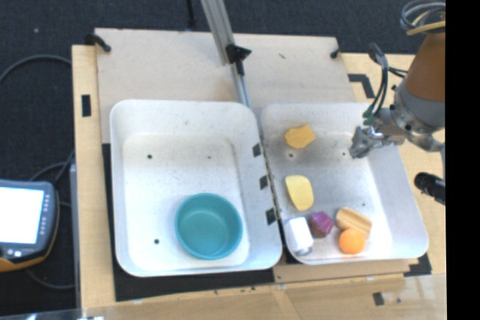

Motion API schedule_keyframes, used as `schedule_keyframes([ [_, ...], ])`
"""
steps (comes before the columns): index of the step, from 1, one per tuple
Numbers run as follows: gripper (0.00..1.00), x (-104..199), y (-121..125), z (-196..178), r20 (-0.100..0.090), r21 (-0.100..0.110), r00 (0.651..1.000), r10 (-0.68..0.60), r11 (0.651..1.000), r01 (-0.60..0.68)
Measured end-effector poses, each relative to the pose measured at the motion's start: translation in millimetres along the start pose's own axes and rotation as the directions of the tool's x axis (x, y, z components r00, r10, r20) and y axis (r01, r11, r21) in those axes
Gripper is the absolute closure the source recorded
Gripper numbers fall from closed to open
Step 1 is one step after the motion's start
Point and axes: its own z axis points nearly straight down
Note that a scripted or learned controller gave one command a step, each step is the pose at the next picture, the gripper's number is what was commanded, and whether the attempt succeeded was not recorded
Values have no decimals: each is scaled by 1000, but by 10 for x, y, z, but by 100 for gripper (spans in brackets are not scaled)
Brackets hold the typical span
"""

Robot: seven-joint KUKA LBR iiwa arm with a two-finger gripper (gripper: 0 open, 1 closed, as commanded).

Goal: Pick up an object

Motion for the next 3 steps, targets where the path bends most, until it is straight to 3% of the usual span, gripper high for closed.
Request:
schedule_keyframes([
  [1,100,589,28,-36,-4,4,1000,-6,1000,6],
  [3,100,1644,-197,-48,-3,6,1000,-4,1000,4],
])
